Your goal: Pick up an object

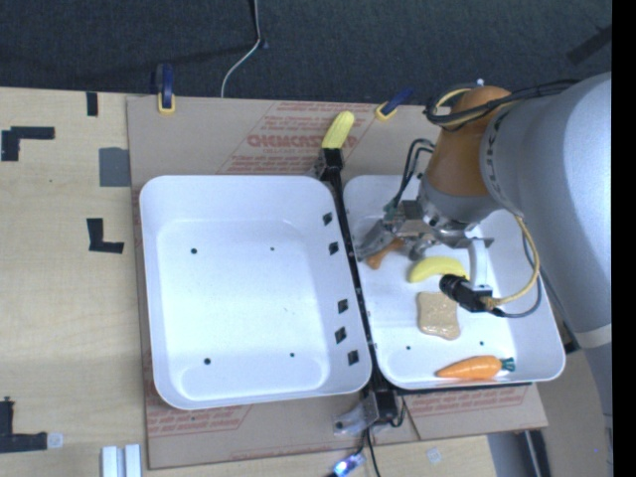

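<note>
My gripper [386, 238] is low in the right bin [527, 351], near its left wall, with the arm's orange band [459, 157] above it. A small orange piece [375, 259] lies right at the gripper's lower left tip; whether it is held is unclear. A yellow banana [437, 269] lies just right of the gripper. Below that rests a tan, bread-like piece [438, 316]. An orange carrot with a green end [472, 369] lies by the bin's front wall.
The left bin [159, 266] adjoins the right one along a black-clipped divider [348, 296]. A yellow-handled clamp [338, 132] sits at the back between the bins. A black cable plug [465, 293] hangs from the wrist over the banana. The grey arm covers the right side.
</note>
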`<action>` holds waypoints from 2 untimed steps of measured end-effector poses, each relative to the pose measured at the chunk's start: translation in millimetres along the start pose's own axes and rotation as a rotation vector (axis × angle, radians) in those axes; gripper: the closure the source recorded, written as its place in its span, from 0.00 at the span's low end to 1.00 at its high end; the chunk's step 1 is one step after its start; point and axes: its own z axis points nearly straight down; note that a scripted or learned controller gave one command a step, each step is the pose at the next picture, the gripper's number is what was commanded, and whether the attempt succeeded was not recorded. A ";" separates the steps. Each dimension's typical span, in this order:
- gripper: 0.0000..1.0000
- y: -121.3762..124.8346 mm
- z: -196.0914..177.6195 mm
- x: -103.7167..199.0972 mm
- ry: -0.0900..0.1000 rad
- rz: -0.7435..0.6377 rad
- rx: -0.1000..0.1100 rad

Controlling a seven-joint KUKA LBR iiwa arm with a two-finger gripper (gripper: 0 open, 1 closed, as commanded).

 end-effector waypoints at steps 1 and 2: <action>1.00 3.4 -18.1 -1.7 -0.003 0.000 -0.011; 1.00 -28.7 -190.6 64.9 0.000 -0.007 -0.031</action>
